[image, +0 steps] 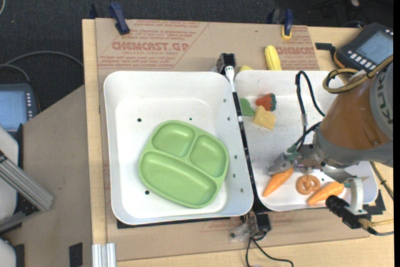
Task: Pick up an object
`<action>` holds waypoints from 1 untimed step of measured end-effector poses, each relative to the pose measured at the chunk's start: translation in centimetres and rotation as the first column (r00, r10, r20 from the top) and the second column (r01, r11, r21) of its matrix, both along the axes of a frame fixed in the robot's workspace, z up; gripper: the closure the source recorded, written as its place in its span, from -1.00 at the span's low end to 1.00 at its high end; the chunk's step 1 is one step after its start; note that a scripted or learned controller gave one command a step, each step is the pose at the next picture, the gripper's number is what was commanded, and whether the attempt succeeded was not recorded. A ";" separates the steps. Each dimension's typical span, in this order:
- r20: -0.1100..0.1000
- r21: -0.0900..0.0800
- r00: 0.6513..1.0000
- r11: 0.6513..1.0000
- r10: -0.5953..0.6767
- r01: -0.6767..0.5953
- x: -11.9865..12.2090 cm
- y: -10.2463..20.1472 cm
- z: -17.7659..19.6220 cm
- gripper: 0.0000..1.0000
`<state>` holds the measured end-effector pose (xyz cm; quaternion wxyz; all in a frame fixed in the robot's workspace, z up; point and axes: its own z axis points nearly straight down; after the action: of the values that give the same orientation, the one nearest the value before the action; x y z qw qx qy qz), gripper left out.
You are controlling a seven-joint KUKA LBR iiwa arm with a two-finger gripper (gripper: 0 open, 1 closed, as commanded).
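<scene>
The gripper [290,161] hung low over the near part of the right bin [284,84], at the end of the grey arm [356,122]; whether it was spread or closed could not be told. Just below it lay an orange carrot [278,181], its long axis slanting from upper right, under the gripper, down to lower left. Beside the carrot, to the right, sat a tan pretzel [307,184] and a second orange piece [325,191]. Farther up the bin lay a yellow wedge [265,118]. The green divided plate [183,163] occupied the left bin [125,90].
</scene>
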<state>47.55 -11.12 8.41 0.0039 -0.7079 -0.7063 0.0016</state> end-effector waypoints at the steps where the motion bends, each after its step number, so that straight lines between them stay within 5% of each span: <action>1: 0.010 -0.004 1.000 1.000 0.000 0.000 0.4 -0.1 1.1 1.00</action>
<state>47.94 -11.21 9.49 -0.0012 -0.7078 -0.7064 -0.0003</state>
